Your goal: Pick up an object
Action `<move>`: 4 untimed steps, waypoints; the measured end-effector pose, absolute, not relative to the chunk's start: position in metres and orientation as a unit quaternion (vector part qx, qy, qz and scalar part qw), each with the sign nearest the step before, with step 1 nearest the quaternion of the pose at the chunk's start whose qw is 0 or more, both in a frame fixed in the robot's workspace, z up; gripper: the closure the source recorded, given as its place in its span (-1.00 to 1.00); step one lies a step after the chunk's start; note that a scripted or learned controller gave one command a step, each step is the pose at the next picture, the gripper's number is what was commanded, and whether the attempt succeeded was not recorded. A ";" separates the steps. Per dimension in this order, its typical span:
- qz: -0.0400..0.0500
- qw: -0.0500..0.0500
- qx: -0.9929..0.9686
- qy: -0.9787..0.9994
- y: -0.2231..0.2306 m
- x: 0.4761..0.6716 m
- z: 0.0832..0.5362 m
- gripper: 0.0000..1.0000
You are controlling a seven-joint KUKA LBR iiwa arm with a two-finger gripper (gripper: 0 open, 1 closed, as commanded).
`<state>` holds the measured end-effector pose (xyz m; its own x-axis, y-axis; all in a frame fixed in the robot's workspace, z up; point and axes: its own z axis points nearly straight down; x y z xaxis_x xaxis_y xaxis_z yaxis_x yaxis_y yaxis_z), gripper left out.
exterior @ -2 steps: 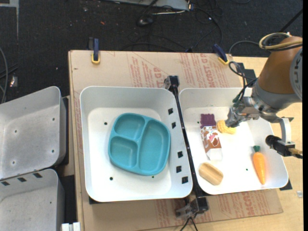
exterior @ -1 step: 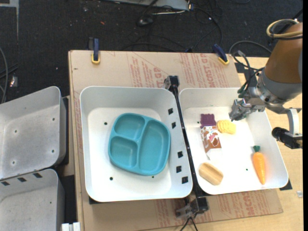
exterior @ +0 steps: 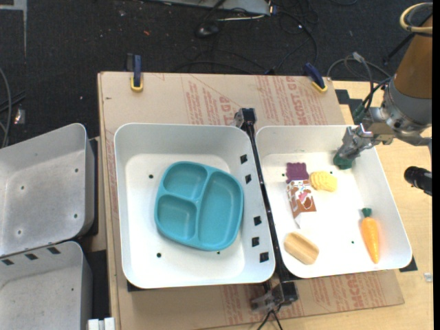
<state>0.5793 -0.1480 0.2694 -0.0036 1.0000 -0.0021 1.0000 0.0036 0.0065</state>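
**Objects wait in the right bin, gripper above them**

Objects lie in the right bin (exterior: 388,184): a yellow corn piece (exterior: 324,181), a purple block (exterior: 297,170), a snack packet (exterior: 302,199), a bread roll (exterior: 301,247) and a carrot (exterior: 370,236). The gripper (exterior: 346,157) hangs at the bin's upper edge, just beyond the corn. A good grasp would probably centre over one separate item. Whether its fingers are open or closed cannot be told; nothing visible sits between them.

A teal plastic divided plate (exterior: 200,205) lies in the left shallow white bin (exterior: 130,184); an orange toy carrot (exterior: 370,236) lies in the right white bin (exterior: 392,198).
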 end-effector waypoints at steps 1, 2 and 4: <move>0.001 0.000 0.704 0.710 -0.092 0.582 0.273 1.00; 0.000 -0.001 0.704 0.710 -0.039 0.589 0.257 1.00; 0.000 -0.001 0.705 0.710 0.065 0.590 0.237 1.00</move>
